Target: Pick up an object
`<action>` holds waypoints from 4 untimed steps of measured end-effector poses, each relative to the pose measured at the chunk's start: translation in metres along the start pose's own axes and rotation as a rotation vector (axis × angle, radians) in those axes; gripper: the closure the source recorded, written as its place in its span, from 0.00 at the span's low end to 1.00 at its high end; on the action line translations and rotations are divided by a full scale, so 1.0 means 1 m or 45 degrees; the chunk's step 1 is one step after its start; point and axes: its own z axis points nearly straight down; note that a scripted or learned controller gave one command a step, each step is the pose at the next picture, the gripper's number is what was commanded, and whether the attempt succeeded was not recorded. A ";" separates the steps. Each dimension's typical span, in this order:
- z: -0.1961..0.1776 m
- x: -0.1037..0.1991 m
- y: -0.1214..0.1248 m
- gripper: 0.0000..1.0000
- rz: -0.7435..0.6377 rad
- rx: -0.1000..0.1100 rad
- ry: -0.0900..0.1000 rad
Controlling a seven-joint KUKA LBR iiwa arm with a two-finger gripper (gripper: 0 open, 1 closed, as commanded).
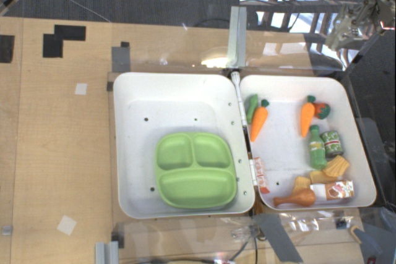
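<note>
Upper right of the frame, beyond the far edge of the right bin [278,151]: the gripper [348,28], pale and metallic, hanging over a shiny panel and well apart from every object. Too blurred to tell whether open or closed; nothing visibly held. In the right bin, near the divider at its upper left: a small green vegetable [251,106], touching a carrot [258,122] lying aslant just beside it. Toward the upper right of that bin: a second carrot [307,118], nearly upright in the frame, with a red fruit [322,110] against its right side. Below those: a green bottle [317,149] with a pale label, and just beside it on the right a small can [332,143] with a red and green label, lettering too small to read. Lower right corner of the bin: a yellow ridged piece [338,166], a smaller tan piece [302,182], a brown drumstick [296,198] and a white and red carton [338,190], all crowded together, print on the carton unreadable. On the divider between the bins: a small white packet [258,173] with red marks, not legible. In the left bin [130,127], toward its lower right: a green divided plate [196,170] with three compartments. Around both bins, a light wooden counter [55,151] with black squares at upper left.
</note>
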 end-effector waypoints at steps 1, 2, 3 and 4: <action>-0.014 -0.002 0.001 1.00 -0.002 0.002 -0.015; -0.029 -0.005 0.001 1.00 -0.005 0.004 -0.032; -0.043 -0.007 0.002 1.00 -0.006 0.007 -0.048; 0.020 0.007 -0.042 1.00 -0.419 -0.013 0.050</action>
